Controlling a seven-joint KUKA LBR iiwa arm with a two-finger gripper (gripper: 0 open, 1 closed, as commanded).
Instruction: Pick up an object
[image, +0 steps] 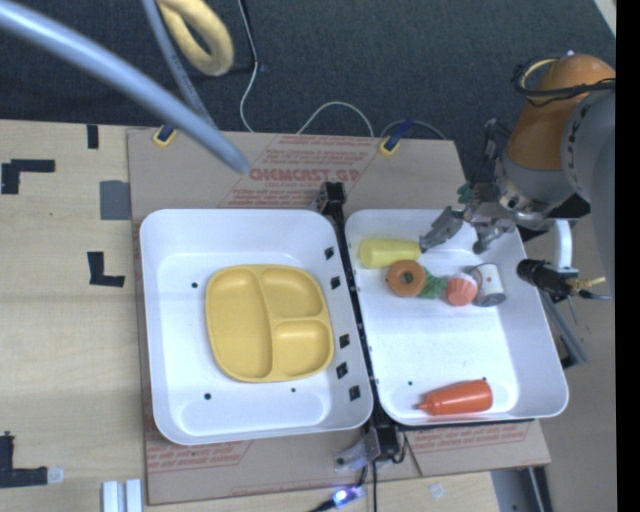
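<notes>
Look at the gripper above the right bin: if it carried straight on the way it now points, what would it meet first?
Probably the yellow piece: the gripper points down-left toward it. Depth is unclear, so it might meet the right bin floor first.

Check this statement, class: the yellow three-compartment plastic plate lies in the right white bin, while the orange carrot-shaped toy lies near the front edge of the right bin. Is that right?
One detail is wrong. The camera view shows the yellow three-compartment plastic plate in the left white bin, not the right one. The orange carrot-shaped toy does lie near the front edge of the right white bin.
</notes>
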